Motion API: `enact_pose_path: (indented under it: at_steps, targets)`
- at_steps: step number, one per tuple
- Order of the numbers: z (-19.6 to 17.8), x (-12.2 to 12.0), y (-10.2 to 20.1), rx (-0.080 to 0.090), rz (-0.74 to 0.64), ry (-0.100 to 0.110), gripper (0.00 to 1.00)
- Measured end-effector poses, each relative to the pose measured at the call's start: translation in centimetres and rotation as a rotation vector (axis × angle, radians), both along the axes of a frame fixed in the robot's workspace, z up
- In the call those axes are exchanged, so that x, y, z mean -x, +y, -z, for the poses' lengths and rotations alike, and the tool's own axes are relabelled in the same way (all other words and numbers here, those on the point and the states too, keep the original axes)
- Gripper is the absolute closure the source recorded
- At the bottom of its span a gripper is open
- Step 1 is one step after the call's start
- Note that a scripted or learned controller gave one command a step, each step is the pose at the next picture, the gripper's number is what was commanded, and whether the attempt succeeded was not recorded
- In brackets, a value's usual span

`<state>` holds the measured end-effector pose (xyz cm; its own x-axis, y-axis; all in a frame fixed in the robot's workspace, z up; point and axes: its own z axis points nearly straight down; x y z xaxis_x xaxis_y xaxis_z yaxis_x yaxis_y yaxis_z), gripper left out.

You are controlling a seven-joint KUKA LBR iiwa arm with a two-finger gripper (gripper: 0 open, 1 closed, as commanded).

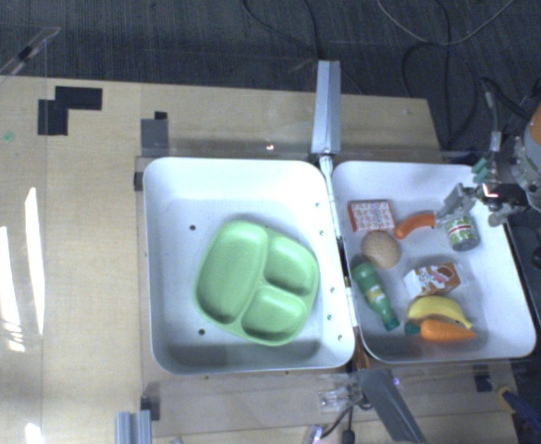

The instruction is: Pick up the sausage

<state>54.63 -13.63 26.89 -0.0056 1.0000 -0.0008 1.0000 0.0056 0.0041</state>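
The sausage (414, 224), a short orange-red piece, lies in the upper middle of the right bin (520, 285), just right of a red-and-white packet (371, 216). My gripper (478, 205) hangs at the bin's upper right, a little to the right of the sausage and apart from it. Its two fingers stand open with nothing between them. A small green-labelled can (463, 233) sits just below the left finger (455, 201).
The right bin also holds a brown potato (380, 248), a green bottle (375, 292), a small carton (434, 278), a banana (439, 309) and a carrot (446, 332). A green divided plate (259, 281) lies in the left bin (168, 248).
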Motion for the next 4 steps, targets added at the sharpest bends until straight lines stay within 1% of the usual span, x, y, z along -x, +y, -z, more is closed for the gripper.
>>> enact_pose_path:
  at_steps: [1,2,3,4]
  targets:
    - [8.3,-7.1,2.6,0.0,0.04,0.001,0.0]
    - [16.9,-1.9,2.0,-0.001,-0.235,0.004,0.0]
    - [18.0,-1.5,-2.0,-0.001,0.066,-0.006,0.0]
    - [18.2,-9.7,-2.9,0.0,0.164,-0.004,0.0]
